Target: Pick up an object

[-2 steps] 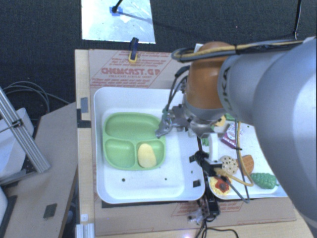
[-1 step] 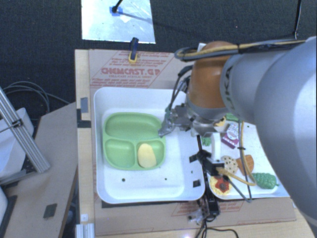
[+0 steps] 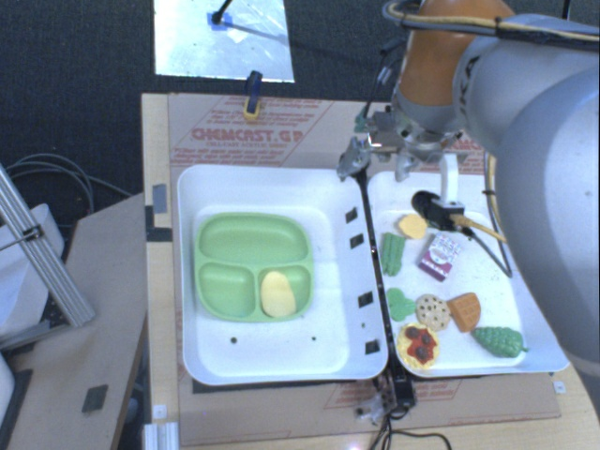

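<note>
1. At 12 o'clock of the right bin point(image 3: 525, 317), over the corner it shares with the left bin point(image 3: 272, 350), hangs the gripper point(image 3: 380, 165). Clenched or released: cannot tell.
2. Right bin, left side, running 12 to 6 o'clock: yellow piece point(image 3: 412, 226), green pod point(image 3: 391, 253), green blob point(image 3: 400, 304), then pizza round point(image 3: 418, 345) against the near wall.
3. Mid-bin: purple-and-white packet point(image 3: 441, 255). At its 6 o'clock, cookie point(image 3: 431, 311) and orange wedge point(image 3: 464, 311) lie side by side, the cookie touching the pizza round.
4. 5 o'clock corner: green leafy piece point(image 3: 498, 341).
5. Left bin: green divided tray point(image 3: 253, 221) at centre, with a yellow lump point(image 3: 277, 294) in its 5 o'clock compartment.
6. Nearest object to the gripper is the yellow piece, at its 5 o'clock and apart from it.
</note>
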Motion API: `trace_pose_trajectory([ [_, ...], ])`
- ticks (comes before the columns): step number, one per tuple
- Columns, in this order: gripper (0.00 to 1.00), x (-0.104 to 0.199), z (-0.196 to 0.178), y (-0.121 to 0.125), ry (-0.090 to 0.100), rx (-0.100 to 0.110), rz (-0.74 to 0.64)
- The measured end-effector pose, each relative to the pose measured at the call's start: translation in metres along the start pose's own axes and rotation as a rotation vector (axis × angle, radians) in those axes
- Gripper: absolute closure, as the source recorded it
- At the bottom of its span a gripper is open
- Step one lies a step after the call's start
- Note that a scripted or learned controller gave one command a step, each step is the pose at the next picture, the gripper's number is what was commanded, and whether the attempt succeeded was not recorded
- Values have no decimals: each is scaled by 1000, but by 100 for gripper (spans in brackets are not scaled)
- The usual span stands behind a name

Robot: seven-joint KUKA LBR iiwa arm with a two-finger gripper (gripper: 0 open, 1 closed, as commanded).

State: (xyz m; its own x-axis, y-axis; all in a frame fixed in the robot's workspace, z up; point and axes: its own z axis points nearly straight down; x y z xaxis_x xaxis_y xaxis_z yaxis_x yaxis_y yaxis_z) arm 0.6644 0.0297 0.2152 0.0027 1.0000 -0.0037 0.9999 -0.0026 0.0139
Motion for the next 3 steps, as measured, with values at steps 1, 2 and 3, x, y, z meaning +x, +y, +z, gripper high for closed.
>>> trace_pose_trajectory([
  [1, 100, 5, -9, -3, 3, 7, -10],
  [2, 100, -5, -107, 7, 4, 0, -8],
  [3, 100, -57, -293, 8, 1, -8, -2],
])
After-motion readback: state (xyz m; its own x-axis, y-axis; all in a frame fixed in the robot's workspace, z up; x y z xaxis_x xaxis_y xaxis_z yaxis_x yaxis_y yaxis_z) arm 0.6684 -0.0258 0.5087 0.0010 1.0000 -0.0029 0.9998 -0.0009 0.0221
